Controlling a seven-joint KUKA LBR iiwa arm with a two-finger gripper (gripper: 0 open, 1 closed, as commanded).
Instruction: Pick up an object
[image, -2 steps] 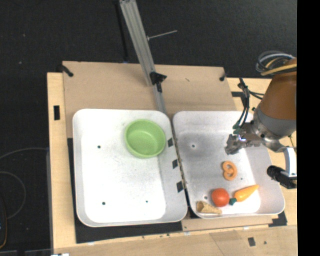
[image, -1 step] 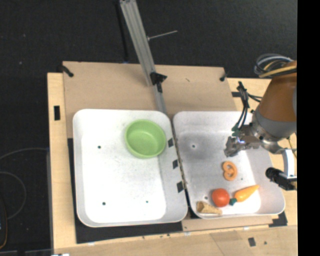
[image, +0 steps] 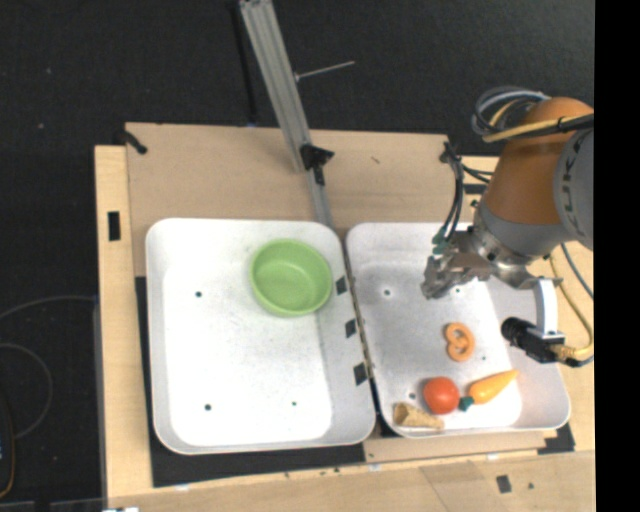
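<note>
A green bowl (image: 291, 278), red tomato (image: 440, 394), orange carrot (image: 493, 385) and orange pretzel (image: 459, 341) lie in 2 white bins (image: 180, 300).

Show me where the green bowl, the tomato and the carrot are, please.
green bowl (image: 291, 278): camera view, inner bottom.
tomato (image: 440, 395): camera view, middle of red body.
carrot (image: 492, 386): camera view, middle of orange body.

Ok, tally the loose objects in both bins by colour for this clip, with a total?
Green: 1, the bowl in the left bin
Orange: 2, the pretzel-shaped piece and the carrot
Red: 1, the tomato
Tan: 1, the small piece at the right bin's near edge
Total: 5
</note>
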